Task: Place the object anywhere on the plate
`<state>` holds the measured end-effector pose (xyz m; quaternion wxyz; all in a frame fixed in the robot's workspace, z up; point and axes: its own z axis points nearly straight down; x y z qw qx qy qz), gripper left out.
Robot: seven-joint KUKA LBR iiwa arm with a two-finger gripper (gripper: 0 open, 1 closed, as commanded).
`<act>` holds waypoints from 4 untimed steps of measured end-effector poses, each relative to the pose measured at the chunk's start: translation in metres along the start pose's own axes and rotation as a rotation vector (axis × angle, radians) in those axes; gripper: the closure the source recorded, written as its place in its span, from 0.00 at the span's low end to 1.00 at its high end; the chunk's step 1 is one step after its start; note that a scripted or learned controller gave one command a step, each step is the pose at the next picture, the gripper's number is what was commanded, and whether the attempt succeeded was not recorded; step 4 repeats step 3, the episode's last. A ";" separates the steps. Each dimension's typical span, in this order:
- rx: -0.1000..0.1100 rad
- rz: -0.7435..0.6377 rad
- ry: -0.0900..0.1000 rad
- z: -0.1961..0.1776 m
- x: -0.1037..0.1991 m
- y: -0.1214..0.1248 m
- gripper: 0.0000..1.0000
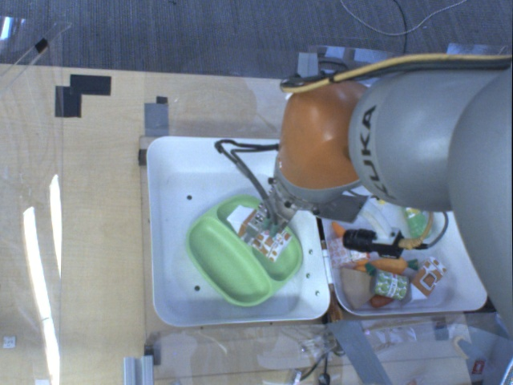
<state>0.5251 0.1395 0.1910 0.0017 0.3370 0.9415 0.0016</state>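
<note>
1. We see the fingers (268, 229) low over the green plate (228, 267), at its right compartment.
2. We can't tell whether they're released or clenched.
3. A small patterned carton (269, 244) lies on the plate right at the fingers.
4. Plate sits in the left bin (172, 215).
5. Right bin (469, 299) holds mixed packets (390, 285).
6. Both bins sit on the table (80, 215).

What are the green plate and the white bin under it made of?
The green plate looks like smooth moulded plastic: even colour, rounded rim, soft sheen. The white bin also seems plastic, glossy with rounded corners, though painted metal can't be ruled out.
</note>
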 end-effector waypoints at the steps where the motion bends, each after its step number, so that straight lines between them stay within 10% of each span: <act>1: 0.000 0.001 0.000 0.000 -0.001 0.000 0.00; 2: -0.006 0.001 -0.003 -0.012 -0.002 0.001 1.00; 3: -0.006 0.001 -0.003 -0.012 -0.002 0.001 0.00; 4: -0.006 0.001 -0.003 -0.012 -0.002 0.001 0.00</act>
